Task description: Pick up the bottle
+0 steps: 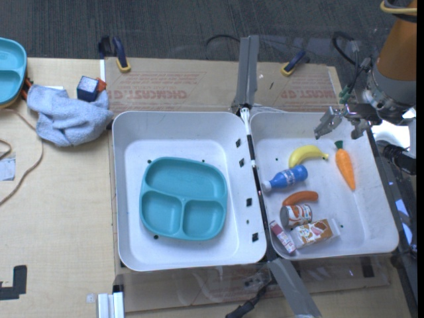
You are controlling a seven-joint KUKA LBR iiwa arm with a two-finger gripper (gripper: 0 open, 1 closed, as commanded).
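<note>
Blue plastic bottle (286, 177) lies on its side in the right white bin (371, 230), white cap pointing lower-left, while my two-finger claw (341, 123) hovers spread open, holding nothing, near the far rim.

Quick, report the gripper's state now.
Gripper: jaws open, holding nothing, above the right bin's far edge, apart from the bottle.

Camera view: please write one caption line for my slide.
Gripper above right bin; blue bottle lies beside banana.
</note>
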